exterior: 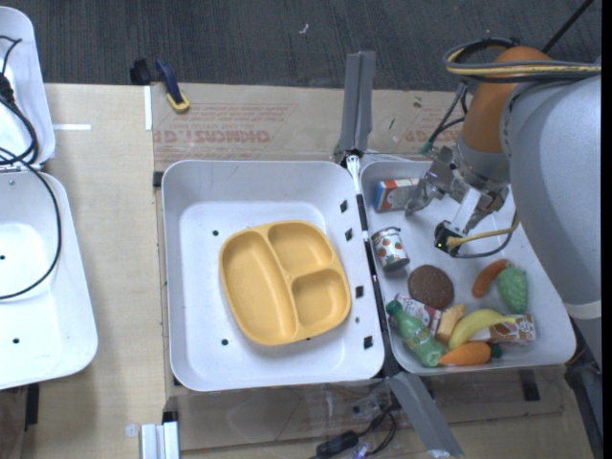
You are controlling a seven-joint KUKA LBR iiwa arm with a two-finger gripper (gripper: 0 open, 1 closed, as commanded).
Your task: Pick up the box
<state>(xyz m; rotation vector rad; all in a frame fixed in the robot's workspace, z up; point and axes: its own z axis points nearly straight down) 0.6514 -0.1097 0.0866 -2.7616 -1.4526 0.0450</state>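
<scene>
Approach step: box (393, 193) lies at 11 o'clock in right bin (559, 347), untouched; end effector (435, 197) just beside it at its 3 o'clock, fingers apparently spread, holding nothing; next, straddle box, close

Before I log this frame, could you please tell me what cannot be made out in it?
- Hand, camera view: finger state unclear, too small and cluttered.
- Small blue, white and red carton box: right end hidden behind the hand.
- Right white plastic bin: right rim covered by the grey arm.
</scene>
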